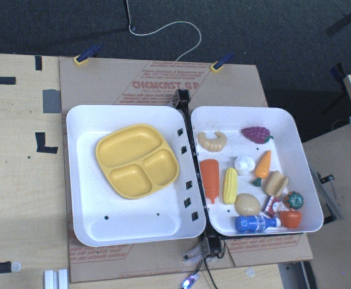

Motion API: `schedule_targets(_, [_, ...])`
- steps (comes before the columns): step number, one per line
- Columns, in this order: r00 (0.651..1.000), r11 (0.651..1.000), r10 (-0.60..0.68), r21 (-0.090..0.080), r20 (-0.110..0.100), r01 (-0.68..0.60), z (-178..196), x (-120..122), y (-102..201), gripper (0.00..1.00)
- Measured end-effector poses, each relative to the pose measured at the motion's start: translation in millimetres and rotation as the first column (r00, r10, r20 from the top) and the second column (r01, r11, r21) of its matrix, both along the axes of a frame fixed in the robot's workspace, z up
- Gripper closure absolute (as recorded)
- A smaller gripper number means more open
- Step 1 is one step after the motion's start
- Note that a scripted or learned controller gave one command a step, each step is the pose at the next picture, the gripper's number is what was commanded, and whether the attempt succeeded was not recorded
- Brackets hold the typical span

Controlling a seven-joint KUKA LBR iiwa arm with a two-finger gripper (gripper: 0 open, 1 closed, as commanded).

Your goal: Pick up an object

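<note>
Two shallow white bins are seen side by side on the desk [18, 179]; the left bin [79, 161] carries a yellow divided tray [138, 160], and the right bin [295, 155] carries a crowd of small toy foods. No single object is named by the task, so any of these may be taken; the choice is judged here from how they lie.

In the right bin, a croissant [212, 141] and a bunch of purple grapes [256, 134] are placed toward the far side, well apart from each other; an orange carrot [209, 179] and a corn cob [230, 185] lie just beside each other near the dividing wall, both with the long axis running from far to near; a blue bottle [256, 223] lies along the near wall, its long axis across the bin, close to a potato [247, 205] and a red item [290, 219].

The state of the jaws cannot be told from this view, nor how they stand to the objects; nothing can be said to be held. Since the arm reaches in from the right, the right bin is judged the nearer one; the grapes seem the easiest target, because free space is left around them; for the carrot or corn, a closing across the short width would be called for, and the neighbour could be disturbed.
</note>
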State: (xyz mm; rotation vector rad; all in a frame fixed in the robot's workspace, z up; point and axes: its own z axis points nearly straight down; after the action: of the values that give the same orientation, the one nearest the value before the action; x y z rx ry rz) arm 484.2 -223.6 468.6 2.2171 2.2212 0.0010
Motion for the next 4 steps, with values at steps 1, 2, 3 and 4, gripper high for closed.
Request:
schedule_targets(1, [1.000, 1.000, -0.002, 0.002, -0.008, 0.002, -46.9, -0.5, 0.1, 1.00])
schedule_targets(2, [1.000, 1.000, 0.000, 0.000, 0.000, 0.000, -11.5, 0.0, 0.0, 1.00])
schedule_targets(3, [1.000, 1.000, -0.002, 0.002, -0.007, 0.002, -55.8, -0.5, 0.1, 1.00])
schedule_targets(4, [1.000, 1.000, 0.000, 0.000, 0.001, 0.000, -19.0, 0.0, 0.0, 1.00])
